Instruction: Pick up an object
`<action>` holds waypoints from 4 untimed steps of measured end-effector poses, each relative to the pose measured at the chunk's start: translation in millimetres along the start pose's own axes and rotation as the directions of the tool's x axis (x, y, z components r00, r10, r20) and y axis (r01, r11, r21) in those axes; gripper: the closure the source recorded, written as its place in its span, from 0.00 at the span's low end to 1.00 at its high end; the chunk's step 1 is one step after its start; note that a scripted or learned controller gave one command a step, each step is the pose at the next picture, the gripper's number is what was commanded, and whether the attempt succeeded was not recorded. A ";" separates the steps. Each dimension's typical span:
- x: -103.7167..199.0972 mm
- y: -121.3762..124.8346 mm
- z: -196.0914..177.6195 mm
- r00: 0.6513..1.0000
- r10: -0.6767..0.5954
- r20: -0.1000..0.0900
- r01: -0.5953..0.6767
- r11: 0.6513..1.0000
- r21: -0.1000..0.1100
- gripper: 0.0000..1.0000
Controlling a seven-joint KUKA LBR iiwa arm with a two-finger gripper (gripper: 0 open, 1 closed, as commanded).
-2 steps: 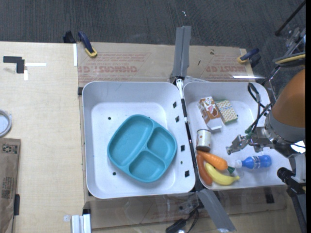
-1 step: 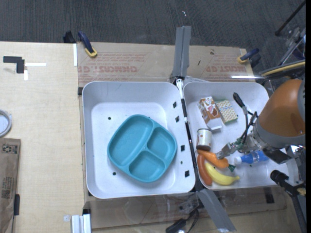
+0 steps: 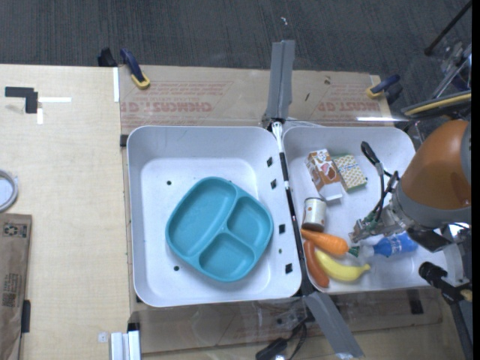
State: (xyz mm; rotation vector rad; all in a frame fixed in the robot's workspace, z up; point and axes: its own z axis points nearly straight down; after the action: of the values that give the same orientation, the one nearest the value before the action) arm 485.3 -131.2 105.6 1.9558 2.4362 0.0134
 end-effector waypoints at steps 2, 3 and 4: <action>10.6 -6.0 16.0 1.000 -0.022 -0.009 0.022 1.000 0.020 0.00; -8.8 17.0 -9.6 1.000 -0.008 -0.008 0.008 1.000 0.019 0.00; -20.6 100.9 18.8 1.000 0.019 -0.008 -0.019 1.000 0.023 0.00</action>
State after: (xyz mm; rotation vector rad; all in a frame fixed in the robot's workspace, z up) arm 588.6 -129.7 88.7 1.9926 2.4338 -0.0062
